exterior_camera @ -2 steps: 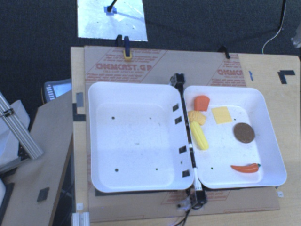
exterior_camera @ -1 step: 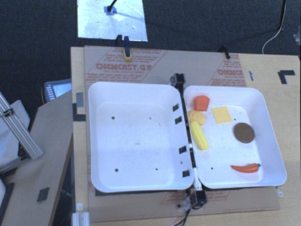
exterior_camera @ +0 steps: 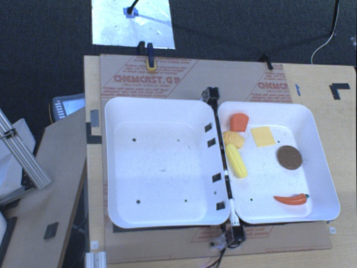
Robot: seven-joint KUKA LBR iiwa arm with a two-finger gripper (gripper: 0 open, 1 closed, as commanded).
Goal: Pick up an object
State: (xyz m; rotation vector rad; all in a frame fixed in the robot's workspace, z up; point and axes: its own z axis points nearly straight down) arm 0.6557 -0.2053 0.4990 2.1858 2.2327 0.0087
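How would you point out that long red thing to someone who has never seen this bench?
Look at the right-hand white bin, the one with the toy foods in it. Go to its near edge, below the brown disc. There the chili pepper lies alone on its side: the only slim, red-orange piece, with a small dark stem at its right tip.

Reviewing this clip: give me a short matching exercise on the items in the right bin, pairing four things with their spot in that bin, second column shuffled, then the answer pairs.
Things:
1. orange block
2. brown disc
3. red chili pepper
4. corn cob

Places in the right bin, as the camera sees it:
A. near the bottom edge, lying roughly sideways
B. top left corner area
C. along the left wall, below a small yellow piece
D. right of centre, below and right of the yellow square

Pairs: 1-B, 2-D, 3-A, 4-C
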